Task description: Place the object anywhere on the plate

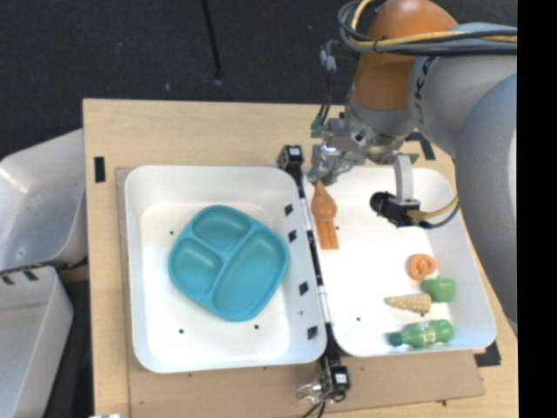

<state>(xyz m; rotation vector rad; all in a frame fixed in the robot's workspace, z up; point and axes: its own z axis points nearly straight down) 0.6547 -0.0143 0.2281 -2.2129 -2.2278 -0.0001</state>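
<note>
Tool [324,174]: far-left edge of right bin [365,316], holding orange bottle [325,217] by its top.
Bottle: hangs beside the divider.
Plate [228,260]: left bin [152,342] centre, bare rim around.

Robotics lab: KUKA arm [470,103], bench [104,251] w/ bins [139,338].

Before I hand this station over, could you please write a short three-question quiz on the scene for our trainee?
1. True or false: the blue plate lies in the left bin.
2. Which item hangs just below the gripper? A) the orange carrot-like toy B) the green bottle C) the cone
3. How many compartments does the plate have?

Key: 1 true; 2 A; 3 three.
</note>
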